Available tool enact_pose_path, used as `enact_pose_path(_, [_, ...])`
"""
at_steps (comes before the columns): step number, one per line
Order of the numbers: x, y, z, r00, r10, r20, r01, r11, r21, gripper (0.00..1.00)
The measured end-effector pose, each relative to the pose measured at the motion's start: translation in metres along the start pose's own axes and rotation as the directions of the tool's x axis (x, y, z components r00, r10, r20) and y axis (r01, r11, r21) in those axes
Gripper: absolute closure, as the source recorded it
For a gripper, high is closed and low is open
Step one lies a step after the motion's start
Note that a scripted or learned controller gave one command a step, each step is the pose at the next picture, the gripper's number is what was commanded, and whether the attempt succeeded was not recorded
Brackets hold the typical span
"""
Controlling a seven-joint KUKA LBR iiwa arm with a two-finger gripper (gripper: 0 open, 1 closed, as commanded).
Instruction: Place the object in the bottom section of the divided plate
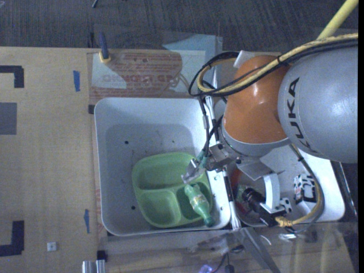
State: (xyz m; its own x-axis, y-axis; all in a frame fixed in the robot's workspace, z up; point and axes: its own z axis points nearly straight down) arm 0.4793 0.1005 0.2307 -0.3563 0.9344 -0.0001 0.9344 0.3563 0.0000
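Even, fairly bright overhead light washes the white bin (114,124) at centre and puts a soft glare on the grey arm (324,95) at upper right, which looks slightly blurred, while the floor (57,10) along the top stays dim.

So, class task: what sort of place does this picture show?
Probably a robotics lab. A KUKA arm reaches over a white bin holding a green divided plate, on a bench marked with tape.
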Motion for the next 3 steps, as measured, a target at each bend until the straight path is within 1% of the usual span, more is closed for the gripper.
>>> enact_pose_path(1, [0.039,0.027,0.118,0.993,0.116,-0.002,-0.116,0.992,-0.043,0.00])
enact_pose_path(2, [0.053,0.040,0.125,0.999,-0.035,0.015,0.035,0.998,-0.053,0.00])
enact_pose_path(3, [0.046,0.017,-0.059,0.962,0.273,0.001,-0.273,0.962,0.001,0.00])
